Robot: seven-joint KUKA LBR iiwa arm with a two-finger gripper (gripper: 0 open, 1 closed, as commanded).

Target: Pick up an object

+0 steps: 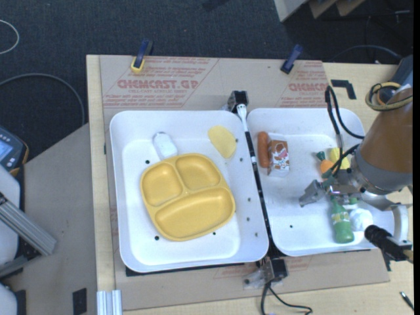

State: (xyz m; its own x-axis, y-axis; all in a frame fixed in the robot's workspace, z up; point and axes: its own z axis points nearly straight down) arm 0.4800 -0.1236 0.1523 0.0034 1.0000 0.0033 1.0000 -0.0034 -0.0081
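Bins, two of them, white and shallow, are sitting side by side on a bench (197, 71) seen from above at a slant. The left bin (125, 176) is holding a yellow divided tray (188, 195), a yellow scoop (223, 141) above it and a small white piece (164, 144) at its upper left.

The right bin (295, 235) is holding a small carton (279, 156) with a sausage-like toy (263, 148) touching its left side, a cluster of small yellow, orange and green bits (329, 159) towards the right, and a green bottle (341, 220) lying near the bin's lower right corner.

The arm (387, 143) is reaching in from the right of the frame, and its claw (328, 192) is hanging low over the right bin, just above and left of the bottle. One grey finger (310, 194) is pointing left; how far the claw is spread cannot be told from this angle, and nothing is visibly caught between its fingers.

Judging by this, the task is not yet done: no object is lifted, all are lying in the bins. The bottle looks like the nearest candidate, so closing on something and raising it is what is left.
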